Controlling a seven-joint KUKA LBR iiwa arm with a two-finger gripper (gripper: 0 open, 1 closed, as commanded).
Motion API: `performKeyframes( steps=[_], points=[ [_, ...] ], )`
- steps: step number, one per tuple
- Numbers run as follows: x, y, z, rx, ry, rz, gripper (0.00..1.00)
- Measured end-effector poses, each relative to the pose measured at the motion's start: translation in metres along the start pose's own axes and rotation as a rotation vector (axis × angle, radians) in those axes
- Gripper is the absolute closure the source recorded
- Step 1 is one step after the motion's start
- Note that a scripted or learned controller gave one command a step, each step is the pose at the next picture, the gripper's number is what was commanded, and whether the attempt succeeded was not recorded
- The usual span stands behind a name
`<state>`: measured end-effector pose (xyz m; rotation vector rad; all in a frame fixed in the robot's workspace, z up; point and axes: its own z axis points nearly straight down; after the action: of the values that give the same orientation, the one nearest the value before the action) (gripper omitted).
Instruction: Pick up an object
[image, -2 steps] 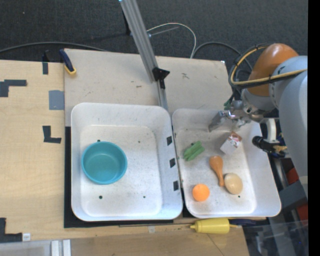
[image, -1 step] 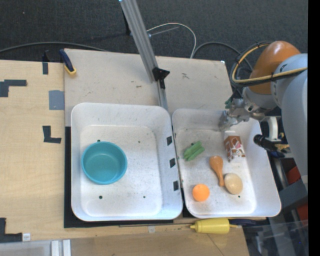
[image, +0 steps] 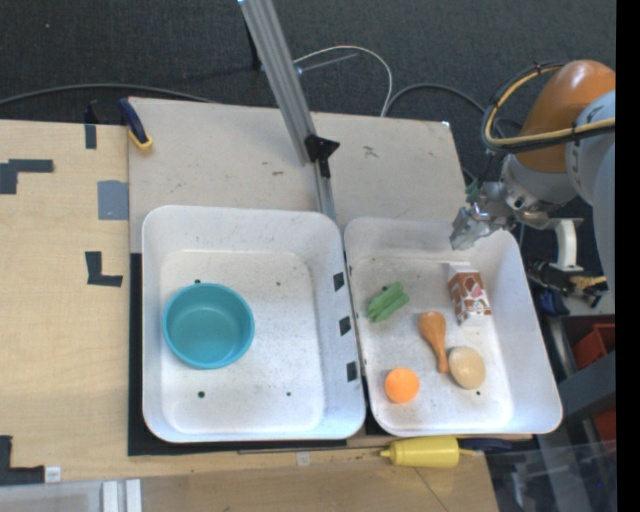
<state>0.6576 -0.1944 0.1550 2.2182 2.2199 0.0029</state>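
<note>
Two shallow white bins are seen side by side on the bench. In the left bin (image: 160, 300) a teal bowl (image: 208, 325) is set at about 8 o'clock from the bin's centre, well apart from everything else.

The candidates for picking are gathered in the right bin (image: 530, 330): a green leafy piece (image: 387, 301) near its middle, a small brown-and-white carton (image: 468, 296) at 2 o'clock, a tan drumstick-shaped toy (image: 435, 338) just below centre, a beige egg-shaped piece (image: 466, 367) touching or just beside the drumstick's lower end, and an orange ball (image: 401, 385) at 7 o'clock. A yellow bottle (image: 425, 452) is laid outside the bins, at 6 o'clock from the right bin.

The gripper (image: 467, 230) is held over the right bin's rim at 1 o'clock, apart from every object; nothing is seen in its grasp, and whether it is released or clenched cannot be told. From this position the carton is judged the nearest target, and no pick has yet been made.
</note>
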Motion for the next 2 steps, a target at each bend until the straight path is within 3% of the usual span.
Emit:
performKeyframes(
  steps=[1,2],
  points=[
    [0.000,0.001,-0.054,-0.001,-0.001,-0.001,1.00],
    [0.055,-0.023,-0.063,0.004,0.002,-0.005,1.00]
  ],
)
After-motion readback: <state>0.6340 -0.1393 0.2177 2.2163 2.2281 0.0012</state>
